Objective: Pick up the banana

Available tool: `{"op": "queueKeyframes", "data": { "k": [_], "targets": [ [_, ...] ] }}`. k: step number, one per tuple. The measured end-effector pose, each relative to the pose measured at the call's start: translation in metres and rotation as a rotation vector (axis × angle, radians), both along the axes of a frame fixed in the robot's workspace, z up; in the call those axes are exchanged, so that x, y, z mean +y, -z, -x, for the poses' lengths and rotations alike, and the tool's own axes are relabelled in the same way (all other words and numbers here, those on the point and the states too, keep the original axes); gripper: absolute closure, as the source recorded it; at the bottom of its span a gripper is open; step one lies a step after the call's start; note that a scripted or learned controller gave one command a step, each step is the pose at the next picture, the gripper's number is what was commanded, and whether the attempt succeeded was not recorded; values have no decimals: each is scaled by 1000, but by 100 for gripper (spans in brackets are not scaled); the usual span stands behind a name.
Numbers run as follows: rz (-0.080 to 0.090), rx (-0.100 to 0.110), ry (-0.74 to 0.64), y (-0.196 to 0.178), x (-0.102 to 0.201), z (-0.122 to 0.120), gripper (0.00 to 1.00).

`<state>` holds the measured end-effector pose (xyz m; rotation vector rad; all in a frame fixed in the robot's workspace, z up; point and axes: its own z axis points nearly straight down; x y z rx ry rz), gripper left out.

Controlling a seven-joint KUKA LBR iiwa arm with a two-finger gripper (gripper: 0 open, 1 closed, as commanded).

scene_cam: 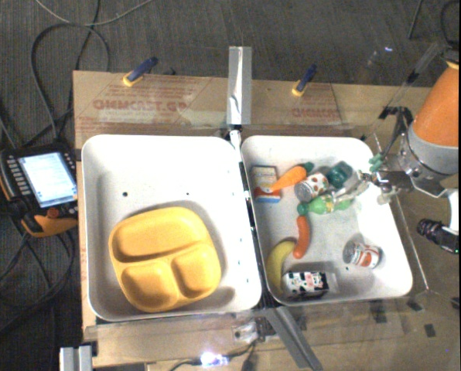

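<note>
The yellow banana lies curved near the front left of the right bin, between a red-orange sausage-shaped toy and a black and white box. My gripper reaches in from the right over the back of that bin, above a green toy. It hangs well behind and to the right of the banana and is not touching it.
A carrot, a small red and white can, a dark green piece and a small card crowd the bin's back. A can lies front right. The left bin holds a yellow divided tray.
</note>
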<state>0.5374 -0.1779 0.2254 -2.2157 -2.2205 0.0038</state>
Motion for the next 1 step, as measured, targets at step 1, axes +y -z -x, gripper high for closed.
{"op": "queueKeyframes", "data": {
  "k": [1],
  "targets": [
    [0, -2, 33, 131, 61, 27, 0]
  ]
}}
